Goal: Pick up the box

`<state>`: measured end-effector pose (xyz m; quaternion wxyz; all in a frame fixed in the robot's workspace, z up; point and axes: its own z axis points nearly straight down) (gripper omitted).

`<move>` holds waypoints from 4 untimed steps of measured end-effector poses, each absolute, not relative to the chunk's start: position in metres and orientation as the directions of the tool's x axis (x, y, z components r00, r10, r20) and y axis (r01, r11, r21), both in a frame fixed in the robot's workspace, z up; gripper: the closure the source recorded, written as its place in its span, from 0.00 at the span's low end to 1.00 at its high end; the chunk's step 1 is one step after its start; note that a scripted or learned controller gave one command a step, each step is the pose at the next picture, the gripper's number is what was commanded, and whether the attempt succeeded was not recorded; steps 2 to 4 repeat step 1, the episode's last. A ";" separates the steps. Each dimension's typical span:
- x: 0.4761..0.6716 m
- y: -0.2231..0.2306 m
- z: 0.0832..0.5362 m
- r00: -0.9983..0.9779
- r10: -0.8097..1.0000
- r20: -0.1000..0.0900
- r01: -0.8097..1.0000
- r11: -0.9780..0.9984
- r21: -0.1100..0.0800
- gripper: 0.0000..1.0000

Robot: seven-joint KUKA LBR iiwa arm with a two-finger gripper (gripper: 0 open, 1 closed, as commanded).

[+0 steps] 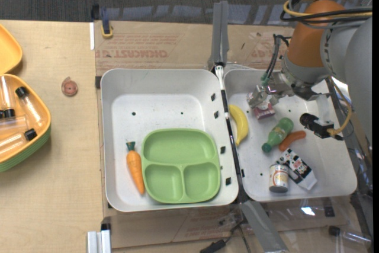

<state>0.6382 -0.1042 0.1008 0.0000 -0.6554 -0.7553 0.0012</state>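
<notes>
The gripper [264,96] is parked low in the right bin [331,186], right over a small pinkish item [265,109]. Whether anything's actually grabbed can't be told. The box [294,165] is left lying by the can [279,177].

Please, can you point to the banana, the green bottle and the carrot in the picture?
banana [240,123]: camera view, middle of its curved yellow body, right bin.
green bottle [278,134]: camera view, middle of its green body, right bin.
carrot [135,171]: camera view, middle of its orange body, left bin.
</notes>
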 end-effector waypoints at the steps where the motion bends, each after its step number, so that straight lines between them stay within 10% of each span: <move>1: 0.615 -0.090 0.191 0.093 0.996 -0.002 0.996 -0.093 -0.001 1.00; 4: 0.615 -0.090 0.191 0.093 0.996 -0.002 0.996 -0.093 -0.001 1.00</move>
